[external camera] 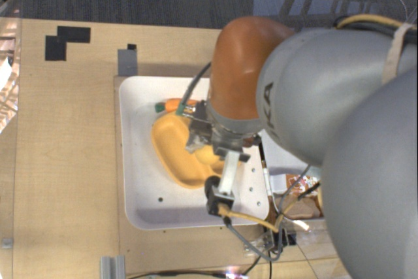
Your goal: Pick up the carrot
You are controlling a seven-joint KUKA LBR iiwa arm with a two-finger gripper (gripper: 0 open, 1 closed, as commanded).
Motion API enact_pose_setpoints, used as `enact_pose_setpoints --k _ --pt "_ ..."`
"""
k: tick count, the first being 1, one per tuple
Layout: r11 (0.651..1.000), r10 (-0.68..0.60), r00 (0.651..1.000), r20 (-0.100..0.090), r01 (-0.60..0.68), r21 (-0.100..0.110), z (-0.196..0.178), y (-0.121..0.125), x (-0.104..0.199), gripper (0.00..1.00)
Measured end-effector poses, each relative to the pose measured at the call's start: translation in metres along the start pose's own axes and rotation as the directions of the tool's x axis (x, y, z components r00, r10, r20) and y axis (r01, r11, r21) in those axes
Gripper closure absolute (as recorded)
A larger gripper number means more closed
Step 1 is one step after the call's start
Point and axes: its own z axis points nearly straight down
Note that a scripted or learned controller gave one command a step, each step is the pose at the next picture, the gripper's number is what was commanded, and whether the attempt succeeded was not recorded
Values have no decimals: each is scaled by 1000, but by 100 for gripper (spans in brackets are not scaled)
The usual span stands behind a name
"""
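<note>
The arm [313, 95], grey with an orange band, reaches across from the right and covers most of the right-hand bin and the near right part of the left bin [134, 160]. The left bin sits on the wooden bench [59, 160] and holds a large yellow object [173, 147] lying along its middle, from the far side toward the near right corner. The carrot [171, 104] lies at the far edge of that bin, close to the far wall, touching or just beside the far end of the yellow object; only its orange body and a green tip are visible, the remainder being masked by the wrist. The gripper [199, 140] hangs over the yellow object, just nearside of the carrot. Whether it is spread or pressed together cannot be told from this view. Judged step: approach, with no grasp evident. The next move calls for shifting toward the far edge, centring over the carrot and clearing the yellow object.
</note>
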Motion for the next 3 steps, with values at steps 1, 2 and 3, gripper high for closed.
enact_pose_setpoints --k 1,2,3 --pt "986 168 986 3 -168 2 60 14 -24 100" --pt "786 618 786 4 -618 3 96 4 -20 100" --pt "638 770 638 -1 -770 3 86 -11 42 100"
